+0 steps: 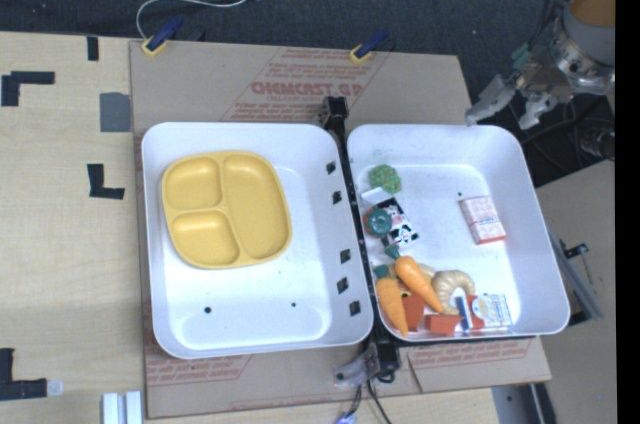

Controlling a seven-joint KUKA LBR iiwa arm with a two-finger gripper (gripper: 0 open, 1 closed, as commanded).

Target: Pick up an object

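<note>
Carrot [418, 281] partly buried; pincer [510, 100] maybe open, blurry.

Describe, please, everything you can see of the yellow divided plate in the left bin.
The yellow plate is a rounded-square tray with three compartments: two side by side along its far edge and one wide one along its near edge, parted by raised ridges. It looks like matte moulded plastic, evenly mustard-yellow. It lies flat, right side up, turned slightly askew, in the far left part of the left bin, resting on the bin's white floor. Its compartments hold nothing, and no other object touches it.
</note>
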